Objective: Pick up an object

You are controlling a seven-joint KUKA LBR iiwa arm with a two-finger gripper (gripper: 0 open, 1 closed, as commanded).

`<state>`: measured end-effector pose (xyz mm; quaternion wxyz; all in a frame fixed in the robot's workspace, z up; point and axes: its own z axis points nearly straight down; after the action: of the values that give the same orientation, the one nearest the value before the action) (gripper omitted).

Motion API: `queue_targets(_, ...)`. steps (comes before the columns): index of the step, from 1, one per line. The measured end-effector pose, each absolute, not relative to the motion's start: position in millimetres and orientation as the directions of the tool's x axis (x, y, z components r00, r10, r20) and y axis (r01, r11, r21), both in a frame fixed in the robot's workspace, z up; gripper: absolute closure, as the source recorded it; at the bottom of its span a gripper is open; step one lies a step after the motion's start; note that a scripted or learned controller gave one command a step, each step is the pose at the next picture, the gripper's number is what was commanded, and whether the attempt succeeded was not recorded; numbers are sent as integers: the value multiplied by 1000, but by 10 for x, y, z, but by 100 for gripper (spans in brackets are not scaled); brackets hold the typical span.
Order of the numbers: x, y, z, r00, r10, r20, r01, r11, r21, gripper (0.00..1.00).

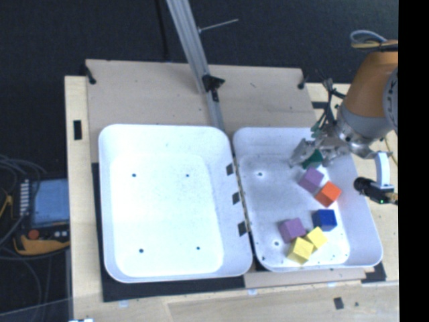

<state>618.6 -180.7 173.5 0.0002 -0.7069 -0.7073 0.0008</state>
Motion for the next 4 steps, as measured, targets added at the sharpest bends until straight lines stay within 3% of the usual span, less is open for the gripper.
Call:
queue_targets(1,6199,-1876,1210,1,1000,-13,1000,-1,15,0)
queue_targets(2,6192,-1863,1187,2,1000,-5,1000,-2,8,0)
queue_targets(3,6186,-1871,1267,4,1000,-4,1000,-4,7,100)
queue_targets(4,6205,-1902,1708,2,1000,-3,1000,-2,6,100)
